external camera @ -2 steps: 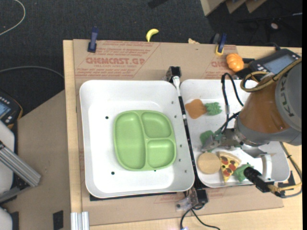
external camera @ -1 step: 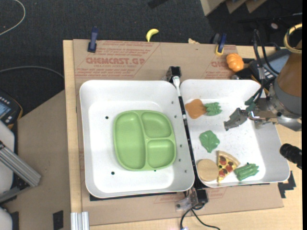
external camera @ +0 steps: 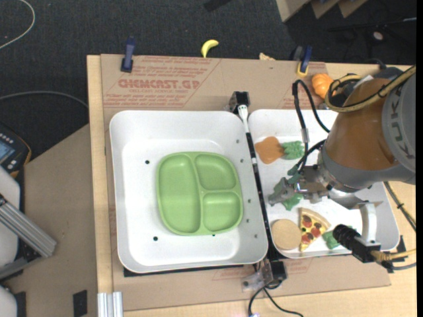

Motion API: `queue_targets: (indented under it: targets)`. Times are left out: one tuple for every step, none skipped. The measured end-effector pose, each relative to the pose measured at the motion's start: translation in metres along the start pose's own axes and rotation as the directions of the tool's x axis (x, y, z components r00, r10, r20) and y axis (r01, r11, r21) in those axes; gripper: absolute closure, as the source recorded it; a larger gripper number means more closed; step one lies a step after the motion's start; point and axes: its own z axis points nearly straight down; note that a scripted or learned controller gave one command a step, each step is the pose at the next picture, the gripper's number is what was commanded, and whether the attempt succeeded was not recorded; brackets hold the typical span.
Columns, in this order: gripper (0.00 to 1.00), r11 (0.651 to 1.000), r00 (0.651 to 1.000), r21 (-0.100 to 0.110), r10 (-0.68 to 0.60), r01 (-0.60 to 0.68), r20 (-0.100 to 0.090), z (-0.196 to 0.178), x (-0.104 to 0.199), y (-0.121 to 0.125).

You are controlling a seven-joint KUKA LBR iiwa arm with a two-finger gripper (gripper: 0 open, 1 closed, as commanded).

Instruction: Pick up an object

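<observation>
Hovering gripper [external camera: 285, 191] | pizza slice [external camera: 310, 228] just beside, below-right

Dark carpet floor [external camera: 99, 18] around cardboard-topped bench [external camera: 165, 84]; white cable [external camera: 26, 8] looped on carpet, upper left.

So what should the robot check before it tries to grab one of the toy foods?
1. Toys within reach in the right bin: ok; carrot, pizza slice and round cookie lie there.
2. End effector over that bin: ok, it sits between the carrot and the pizza slice.
3. Something gripped already: cannot tell.
4. Target lined up underneath: cannot tell, the arm hides that spot.
5. Green divided plate out of the way: ok, it lies in the left bin.
</observation>
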Motion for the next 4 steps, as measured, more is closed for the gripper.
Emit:
queue_targets:
  targets:
    - [1.0, 1.0, 1.0, -0.011, 0.004, -0.004, 0.004, -0.015, -0.003, 0.002]
    - [1.0, 1.0, 1.0, -0.016, -0.005, 0.005, 0.001, -0.082, 0.078, 0.002]
    - [1.0, 1.0, 1.0, -0.012, 0.005, -0.005, 0.004, -0.031, 0.067, 0.055]
    - [1.0, 1.0, 1.0, -0.02, -0.001, 0.001, 0.0, -0.157, 0.09, 0.012]
